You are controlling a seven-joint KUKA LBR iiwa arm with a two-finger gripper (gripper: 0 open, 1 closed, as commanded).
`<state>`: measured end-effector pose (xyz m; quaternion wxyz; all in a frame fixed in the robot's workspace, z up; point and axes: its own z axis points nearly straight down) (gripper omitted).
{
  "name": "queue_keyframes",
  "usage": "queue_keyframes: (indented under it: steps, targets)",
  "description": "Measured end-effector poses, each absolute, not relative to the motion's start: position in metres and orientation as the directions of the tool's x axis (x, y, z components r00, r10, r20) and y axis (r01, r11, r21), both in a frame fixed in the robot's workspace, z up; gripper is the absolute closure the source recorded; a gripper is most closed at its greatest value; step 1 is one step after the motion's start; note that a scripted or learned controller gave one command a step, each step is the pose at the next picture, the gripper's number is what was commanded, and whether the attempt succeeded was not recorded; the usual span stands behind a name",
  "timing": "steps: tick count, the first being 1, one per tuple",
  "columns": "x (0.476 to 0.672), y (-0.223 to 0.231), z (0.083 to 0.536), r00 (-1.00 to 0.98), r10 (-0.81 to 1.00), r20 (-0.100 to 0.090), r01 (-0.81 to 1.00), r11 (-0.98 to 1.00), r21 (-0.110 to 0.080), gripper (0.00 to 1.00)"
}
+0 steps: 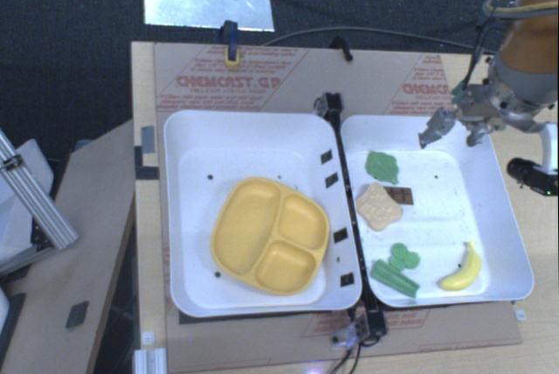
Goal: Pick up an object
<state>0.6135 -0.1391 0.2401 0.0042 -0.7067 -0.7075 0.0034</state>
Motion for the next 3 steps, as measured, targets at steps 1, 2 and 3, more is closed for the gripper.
queue_keyframes:
  steps: [1,2,3]
  targets:
    - [0.616,-0.139,0.248,-0.003,1.000,0.000,1.000,0.003,0.002,0.00]
    - [0.615,-0.132,0.187,-0.003,1.000,0.000,1.000,0.003,-0.002,0.00]
    - [0.613,-0.129,0.145,-0.002,1.000,0.000,1.000,0.002,-0.001,0.00]
